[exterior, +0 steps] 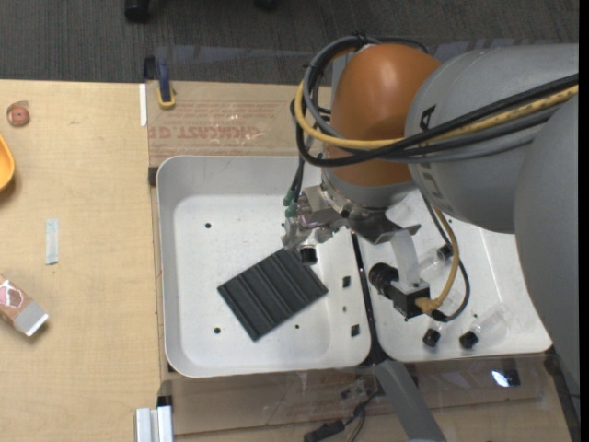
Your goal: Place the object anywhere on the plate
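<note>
A dark grey ribbed rectangular plate [271, 293] lies tilted on the floor of the left white bin [184, 247]. My gripper [301, 245] hangs just above the plate's upper right corner, near the wall between the two bins. The arm's orange band and grey body cover much of it from above. I cannot make out anything held at its tip. A faint clear item [488, 322] lies in the right bin [520, 339], near its front right corner.
The arm's wrist, yellow and black cables [446, 288] and mounts overhang the right bin and the dividing wall. On the wooden bench to the left lie a small packet [20, 307], a grey strip [51, 242] and an orange item [5, 168].
</note>
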Controlling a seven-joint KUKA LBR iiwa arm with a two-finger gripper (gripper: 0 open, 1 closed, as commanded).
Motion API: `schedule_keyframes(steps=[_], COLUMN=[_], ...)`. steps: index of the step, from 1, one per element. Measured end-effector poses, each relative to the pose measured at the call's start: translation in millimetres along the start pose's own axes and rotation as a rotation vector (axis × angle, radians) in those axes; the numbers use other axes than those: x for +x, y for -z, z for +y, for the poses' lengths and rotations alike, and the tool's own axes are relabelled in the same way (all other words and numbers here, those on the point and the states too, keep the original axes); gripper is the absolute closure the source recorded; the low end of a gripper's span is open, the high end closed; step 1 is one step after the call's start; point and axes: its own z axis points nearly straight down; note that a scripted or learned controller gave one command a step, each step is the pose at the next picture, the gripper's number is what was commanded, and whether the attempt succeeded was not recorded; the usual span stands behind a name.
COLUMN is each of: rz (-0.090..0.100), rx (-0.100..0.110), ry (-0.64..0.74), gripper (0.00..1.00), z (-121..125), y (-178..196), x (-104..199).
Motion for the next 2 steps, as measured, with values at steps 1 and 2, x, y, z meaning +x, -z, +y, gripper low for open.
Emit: schedule_keyframes(steps=[1,2], rz=[0.0,0.0], rx=[0.0,-0.004], ry=[0.0,0.612], gripper=[0.0,0.0], z=[0,44], y=[0,8], x=[0,-9])
